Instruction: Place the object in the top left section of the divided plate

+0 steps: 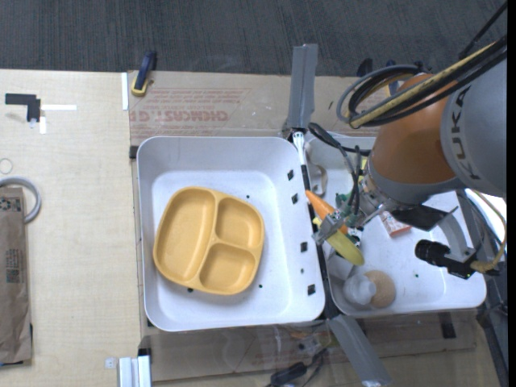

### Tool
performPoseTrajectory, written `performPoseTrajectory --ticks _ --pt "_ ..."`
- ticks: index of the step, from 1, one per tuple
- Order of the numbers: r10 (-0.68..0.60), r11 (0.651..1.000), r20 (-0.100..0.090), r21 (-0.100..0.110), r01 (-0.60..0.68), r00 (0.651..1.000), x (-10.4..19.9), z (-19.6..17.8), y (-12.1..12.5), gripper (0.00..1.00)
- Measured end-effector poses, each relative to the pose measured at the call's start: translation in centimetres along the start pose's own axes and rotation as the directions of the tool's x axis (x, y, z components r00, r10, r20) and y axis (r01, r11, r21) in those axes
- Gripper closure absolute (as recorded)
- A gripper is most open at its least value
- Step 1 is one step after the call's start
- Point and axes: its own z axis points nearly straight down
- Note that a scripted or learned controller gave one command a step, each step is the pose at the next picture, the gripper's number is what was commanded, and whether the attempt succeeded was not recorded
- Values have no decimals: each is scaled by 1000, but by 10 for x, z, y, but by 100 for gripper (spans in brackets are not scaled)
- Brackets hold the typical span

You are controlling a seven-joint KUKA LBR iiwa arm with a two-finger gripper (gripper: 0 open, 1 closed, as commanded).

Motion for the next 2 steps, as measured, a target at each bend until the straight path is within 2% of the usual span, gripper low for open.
performPoseTrajectory --ticks 1,2 --pt "123 992 0 0 -123 992 -12 -17 -27 100" --pt "169 986 -1 2 -169 986 49 0 -13 100"
